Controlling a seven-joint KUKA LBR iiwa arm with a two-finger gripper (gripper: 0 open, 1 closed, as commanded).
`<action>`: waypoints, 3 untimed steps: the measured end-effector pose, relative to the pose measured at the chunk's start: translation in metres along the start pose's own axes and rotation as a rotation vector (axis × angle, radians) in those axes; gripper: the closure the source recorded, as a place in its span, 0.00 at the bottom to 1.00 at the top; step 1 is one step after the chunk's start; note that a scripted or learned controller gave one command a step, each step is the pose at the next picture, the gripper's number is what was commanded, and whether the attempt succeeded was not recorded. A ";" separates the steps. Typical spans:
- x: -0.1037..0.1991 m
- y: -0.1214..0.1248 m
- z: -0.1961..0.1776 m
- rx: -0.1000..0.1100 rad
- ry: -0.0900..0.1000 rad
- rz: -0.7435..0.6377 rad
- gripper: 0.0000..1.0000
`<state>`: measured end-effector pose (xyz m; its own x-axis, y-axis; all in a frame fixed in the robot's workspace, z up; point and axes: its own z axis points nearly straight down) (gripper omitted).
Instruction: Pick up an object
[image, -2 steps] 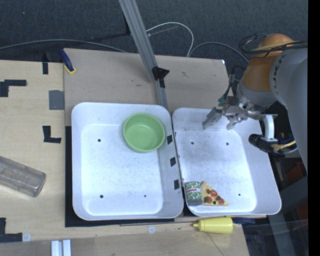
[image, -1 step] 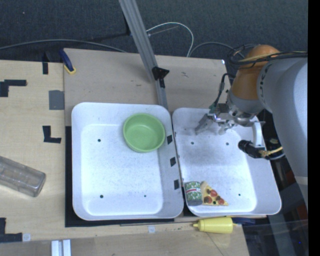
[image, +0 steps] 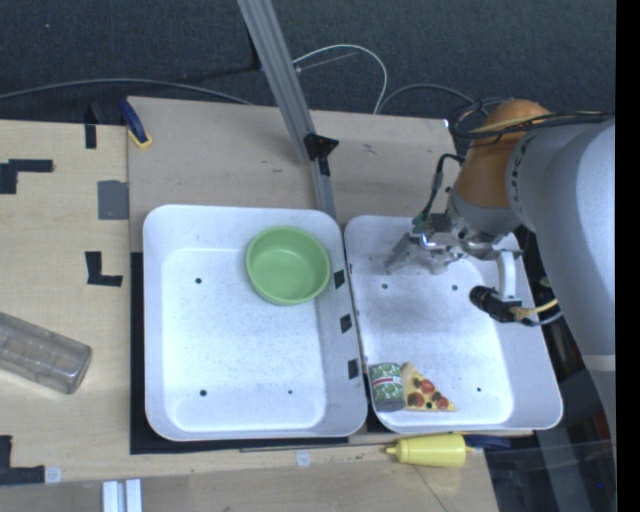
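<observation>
Nothing is being carried yet: the end effector is hovering spread, gripping nothing (well apart from the flat pizza-slice toy).

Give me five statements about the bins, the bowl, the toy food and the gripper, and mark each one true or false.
1. The green bowl sits in the left bin. True.
2. The pizza slice lies in the left bin. False: it lies in the right bin, near its front edge.
3. The gripper is over the right bin's far end. True.
4. The yellow bottle is inside a bin. False: it lies outside, on the bench.
5. The bowl is upside down. False: it opens upward.
</observation>
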<state>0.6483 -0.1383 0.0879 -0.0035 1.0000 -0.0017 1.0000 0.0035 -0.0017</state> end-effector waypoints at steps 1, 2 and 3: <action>0.001 0.000 -0.011 0.000 0.000 -0.002 1.00; 0.003 0.007 -0.055 -0.005 0.002 0.002 1.00; 0.009 0.008 -0.118 -0.008 0.001 0.001 1.00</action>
<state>0.6569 -0.1293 0.2057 -0.0022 1.0000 -0.0010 1.0000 0.0022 0.0059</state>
